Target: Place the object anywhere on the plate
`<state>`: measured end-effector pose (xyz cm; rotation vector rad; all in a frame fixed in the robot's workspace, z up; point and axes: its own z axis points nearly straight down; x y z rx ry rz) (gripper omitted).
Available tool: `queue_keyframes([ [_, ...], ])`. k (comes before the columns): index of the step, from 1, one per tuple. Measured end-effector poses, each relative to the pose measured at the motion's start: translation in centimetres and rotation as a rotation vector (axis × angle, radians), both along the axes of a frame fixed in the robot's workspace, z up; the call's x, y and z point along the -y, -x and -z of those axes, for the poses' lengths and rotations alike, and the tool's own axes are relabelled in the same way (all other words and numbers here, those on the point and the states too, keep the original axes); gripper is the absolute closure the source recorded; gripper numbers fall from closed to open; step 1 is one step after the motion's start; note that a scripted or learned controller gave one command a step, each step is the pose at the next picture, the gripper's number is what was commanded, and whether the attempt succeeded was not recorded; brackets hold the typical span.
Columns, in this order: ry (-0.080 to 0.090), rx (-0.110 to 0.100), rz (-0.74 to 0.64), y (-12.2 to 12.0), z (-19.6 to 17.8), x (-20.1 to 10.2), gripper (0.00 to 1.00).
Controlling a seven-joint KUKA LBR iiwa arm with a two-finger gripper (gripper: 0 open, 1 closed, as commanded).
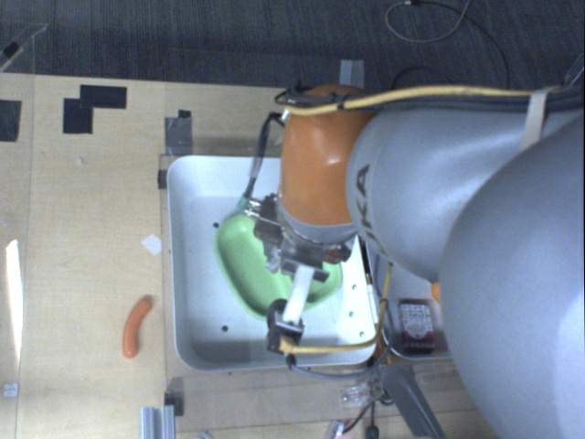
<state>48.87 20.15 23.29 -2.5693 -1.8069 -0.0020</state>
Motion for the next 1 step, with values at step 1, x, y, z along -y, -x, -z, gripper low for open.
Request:
queue_keyframes([
  [1, 0.0, 0.0, 0.0, -0.01, -0.02, 0.01, 0.0],
])
